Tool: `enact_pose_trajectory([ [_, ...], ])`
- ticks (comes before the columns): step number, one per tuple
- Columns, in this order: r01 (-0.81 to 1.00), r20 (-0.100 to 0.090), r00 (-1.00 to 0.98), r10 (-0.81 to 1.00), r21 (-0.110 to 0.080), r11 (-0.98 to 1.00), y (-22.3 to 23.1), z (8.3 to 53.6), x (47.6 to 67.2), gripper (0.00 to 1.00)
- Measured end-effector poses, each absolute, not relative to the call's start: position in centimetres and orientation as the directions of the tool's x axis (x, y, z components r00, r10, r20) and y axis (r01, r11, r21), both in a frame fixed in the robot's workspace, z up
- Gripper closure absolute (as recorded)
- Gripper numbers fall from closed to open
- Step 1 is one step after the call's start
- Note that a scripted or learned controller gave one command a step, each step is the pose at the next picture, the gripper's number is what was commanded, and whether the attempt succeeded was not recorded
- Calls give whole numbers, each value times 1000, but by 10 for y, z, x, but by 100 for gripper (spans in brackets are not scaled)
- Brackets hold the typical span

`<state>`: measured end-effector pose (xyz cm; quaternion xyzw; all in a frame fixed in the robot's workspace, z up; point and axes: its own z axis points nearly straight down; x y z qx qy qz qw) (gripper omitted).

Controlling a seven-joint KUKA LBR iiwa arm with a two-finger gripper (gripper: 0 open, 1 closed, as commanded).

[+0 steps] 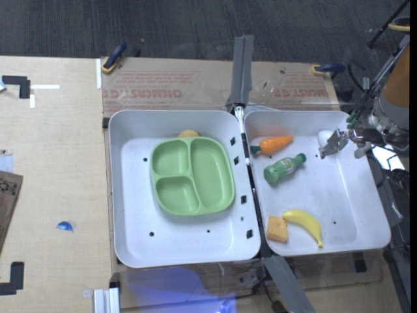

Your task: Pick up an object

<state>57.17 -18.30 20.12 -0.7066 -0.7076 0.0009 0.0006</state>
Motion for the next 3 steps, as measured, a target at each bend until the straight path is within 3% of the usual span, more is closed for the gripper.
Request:
enact_pose_trajectory([
  [1,993,-2,-115,993,2,115,-147,93,627,0],
  [2,989,-1,-146,989,1,146,-111,92,651,0],
  [3,935,-3,-355,935,2,355,-109,93,660,0],
])
